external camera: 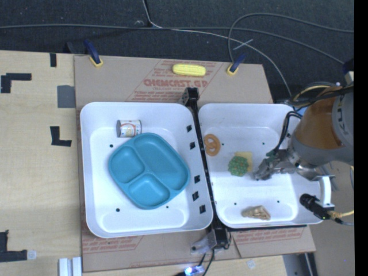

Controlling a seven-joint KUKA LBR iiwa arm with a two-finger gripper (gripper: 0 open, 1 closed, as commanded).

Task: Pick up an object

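Left bin (92, 154) holds a can (128, 128) and blue tray (148, 169). In the right bin (230, 115) lie a pretzel (211, 144), broccoli (238, 165) and a far-right gripper (263, 171), low beside the broccoli; its grip state cannot be told. Nothing lifted yet.

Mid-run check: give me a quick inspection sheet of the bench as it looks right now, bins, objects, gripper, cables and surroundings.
Surface: cardboard sheet under two white bins, held by two clamps at its far edge.
Left bin: blue divided plate, small can lying on its side.
Right bin: pretzel, green broccoli piece against a pale yellow piece, tan lump near the front wall.
Clutter: yellow corn-like item on the cardboard, outside the bins.
Gripper: low in the right bin, just right of the broccoli; nothing seen between its fingers.
Cables: black leads across the dark floor behind.
Surroundings: wooden bench with black tape marks.
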